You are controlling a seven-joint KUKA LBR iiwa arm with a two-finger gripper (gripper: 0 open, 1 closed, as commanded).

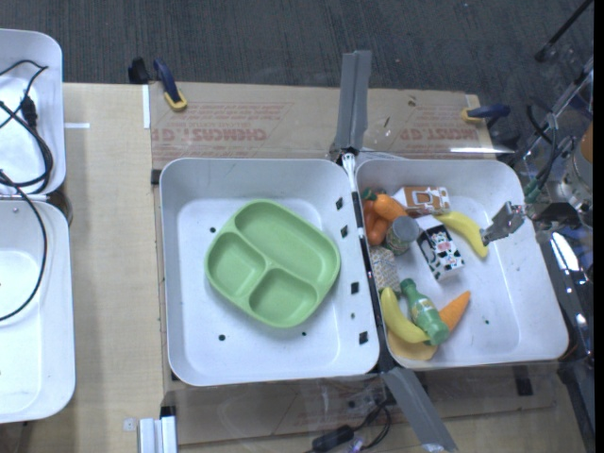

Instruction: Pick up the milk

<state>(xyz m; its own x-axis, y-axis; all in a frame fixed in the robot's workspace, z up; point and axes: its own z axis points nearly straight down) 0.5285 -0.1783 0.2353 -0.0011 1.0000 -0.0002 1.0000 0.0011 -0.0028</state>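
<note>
Desk (104,253): pale wood, bearing two white bins side by side.
Left bin (179,281): holds a green plate (273,263) with three compartments, lying flat near the middle.
Right bin (528,319): holds the food items, crowded toward its left half.
Milk (441,250): small carton with black and white cow patches, lying on its side near the bin's middle, just beside a grey can (403,235) on its left.
Near the milk: a banana (464,229) just to its upper right, a brown box (422,198) above it, and a carrot (454,310) below it.
Front left corner: a green bottle (426,314) lies across a second banana (400,320).
Pincer (503,222): over the right bin's right side, close to the first banana's tip, apart from the milk; fingers seem slightly apart with nothing between them.
</note>
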